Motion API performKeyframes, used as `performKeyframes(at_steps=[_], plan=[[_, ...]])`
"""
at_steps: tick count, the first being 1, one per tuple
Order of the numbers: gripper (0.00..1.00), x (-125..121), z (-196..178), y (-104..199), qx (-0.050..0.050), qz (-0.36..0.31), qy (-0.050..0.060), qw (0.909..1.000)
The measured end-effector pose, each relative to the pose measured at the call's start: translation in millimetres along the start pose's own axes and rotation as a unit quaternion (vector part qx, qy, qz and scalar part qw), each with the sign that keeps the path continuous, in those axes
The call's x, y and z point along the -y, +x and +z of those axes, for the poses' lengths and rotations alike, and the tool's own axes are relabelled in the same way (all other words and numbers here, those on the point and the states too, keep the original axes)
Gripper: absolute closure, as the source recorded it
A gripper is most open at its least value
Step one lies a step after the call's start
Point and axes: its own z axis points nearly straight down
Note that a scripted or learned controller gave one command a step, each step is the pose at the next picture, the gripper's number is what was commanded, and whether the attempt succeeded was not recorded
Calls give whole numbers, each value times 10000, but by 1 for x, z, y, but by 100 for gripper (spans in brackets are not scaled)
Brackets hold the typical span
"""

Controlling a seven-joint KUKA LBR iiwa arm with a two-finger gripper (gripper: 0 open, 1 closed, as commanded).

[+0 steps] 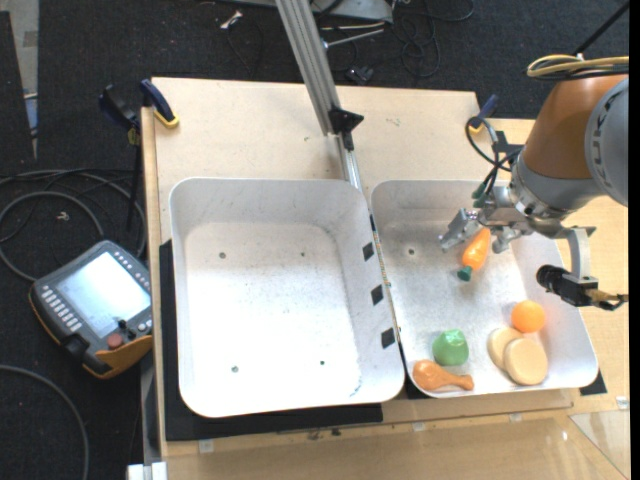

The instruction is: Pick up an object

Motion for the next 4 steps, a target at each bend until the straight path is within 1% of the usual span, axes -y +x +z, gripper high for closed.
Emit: performKeyframes(at_steps=[1, 2, 3, 4], plan=[[0, -11, 51, 1, 43, -6, -110, 9999], [0, -19, 52, 0, 39, -13, -140, 9999], [100, -20, 41, -1, 48, -12, -164, 9999], [100, -19, -3, -5, 11, 3, -49, 10000]])
